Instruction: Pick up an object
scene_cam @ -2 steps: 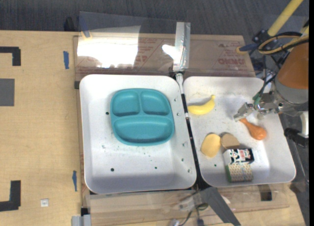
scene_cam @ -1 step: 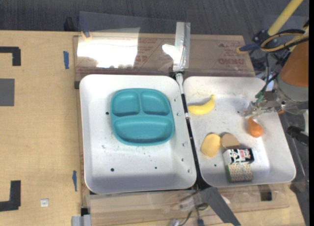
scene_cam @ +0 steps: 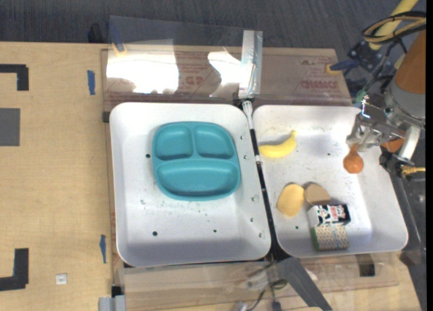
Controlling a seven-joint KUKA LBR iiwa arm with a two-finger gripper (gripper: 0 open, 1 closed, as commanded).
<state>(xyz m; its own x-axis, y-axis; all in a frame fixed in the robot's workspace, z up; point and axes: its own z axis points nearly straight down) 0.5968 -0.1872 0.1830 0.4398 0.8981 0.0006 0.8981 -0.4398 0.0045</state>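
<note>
The wooden tabletop (scene_cam: 54, 188) carries two white bins. The left bin (scene_cam: 128, 222) holds a teal divided plate (scene_cam: 196, 161). The right bin (scene_cam: 379, 215) holds a banana (scene_cam: 279, 147), a yellow rounded piece (scene_cam: 291, 199) touching a tan piece (scene_cam: 316, 193), and a small carton (scene_cam: 329, 225). At the bin's right edge the hand (scene_cam: 362, 142) hangs just above a small orange object (scene_cam: 353, 162); whether it grips it cannot be told.

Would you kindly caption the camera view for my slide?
Arm's tool hangs over the right bin beside an orange object; teal tray in the left bin.
</note>
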